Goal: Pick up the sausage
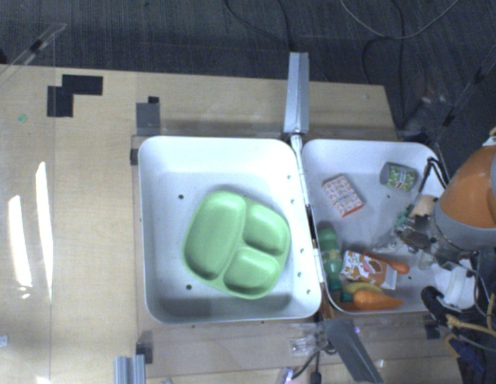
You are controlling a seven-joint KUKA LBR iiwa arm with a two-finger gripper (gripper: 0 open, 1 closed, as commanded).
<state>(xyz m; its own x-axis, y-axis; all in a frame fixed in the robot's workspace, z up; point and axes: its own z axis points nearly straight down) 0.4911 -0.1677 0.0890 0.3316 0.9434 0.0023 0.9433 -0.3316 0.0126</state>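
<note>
**Pick sausage: gripper low in right bin, no grasp seen**

Location: The sausage [395,266], as I read it, is the slim orange-red piece near the front of the right bin [368,154]. It lies against the right edge of a printed carton [366,269]. A fatter orange piece, probably a carrot [377,300], lies just in front of it.

Gripper [411,229]: It is down inside the bin, just behind the sausage and toward the arm side. Whether it is open or closed cannot be told, as the tool is dark and blurred. Nothing is visibly held.

Orientation: The sausage's long axis runs roughly left to right across the view, and the right end sits slightly nearer the front wall. The left end touches or goes under the carton, and I cannot tell which. The free end points toward the arm.

Risks (judgement):
- The cluster is crowded. A descent slightly off could close on the carton's edge or the carrot, since both are near and similar in colour.
- Closing along the long axis, not across it, would likely roll or push the sausage away.
- The front wall is close, which leaves little room on that side.
- The green bottle [326,242] and both packets lie well apart and are unlikely to interfere.
</note>
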